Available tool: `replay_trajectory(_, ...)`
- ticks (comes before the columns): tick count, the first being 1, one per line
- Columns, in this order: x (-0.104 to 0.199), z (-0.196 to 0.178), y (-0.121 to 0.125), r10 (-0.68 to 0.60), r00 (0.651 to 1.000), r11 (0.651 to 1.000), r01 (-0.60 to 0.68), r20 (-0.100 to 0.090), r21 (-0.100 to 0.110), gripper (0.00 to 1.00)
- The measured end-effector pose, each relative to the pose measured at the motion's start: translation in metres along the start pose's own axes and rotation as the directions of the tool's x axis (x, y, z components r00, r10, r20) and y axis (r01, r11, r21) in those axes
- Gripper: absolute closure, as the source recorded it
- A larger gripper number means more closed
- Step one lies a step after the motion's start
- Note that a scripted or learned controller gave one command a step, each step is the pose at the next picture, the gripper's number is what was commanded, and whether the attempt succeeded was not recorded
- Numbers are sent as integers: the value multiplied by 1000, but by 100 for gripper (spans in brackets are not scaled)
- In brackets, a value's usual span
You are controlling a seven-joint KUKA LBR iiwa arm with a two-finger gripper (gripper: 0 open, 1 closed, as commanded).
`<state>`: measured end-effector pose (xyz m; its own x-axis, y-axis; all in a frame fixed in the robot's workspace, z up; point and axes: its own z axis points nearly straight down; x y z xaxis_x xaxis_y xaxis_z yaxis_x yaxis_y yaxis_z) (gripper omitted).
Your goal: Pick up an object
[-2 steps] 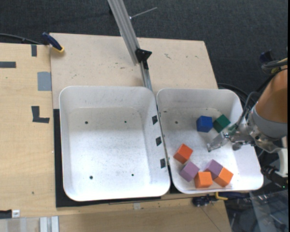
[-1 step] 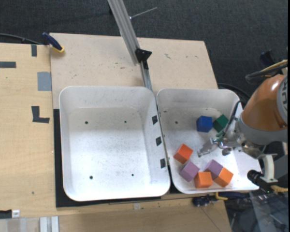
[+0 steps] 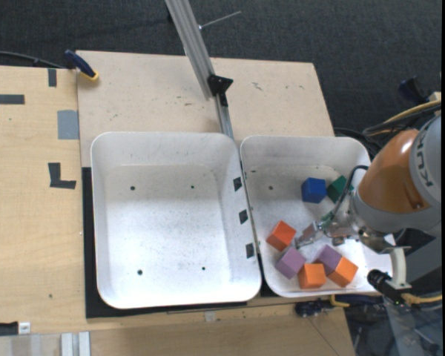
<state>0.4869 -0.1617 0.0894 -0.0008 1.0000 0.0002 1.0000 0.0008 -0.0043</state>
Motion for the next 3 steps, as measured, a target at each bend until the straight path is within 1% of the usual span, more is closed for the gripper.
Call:
replay_trajectory(1,1,-12,0,-1,1000,1000,1,-2,0,100)
replay_trajectory(2,1,-54,-3,0,1000,1000,0,1,-6,100)
replay_trajectory(3,2,-106,-2,-1,1000,1000,1,2,-8,100)
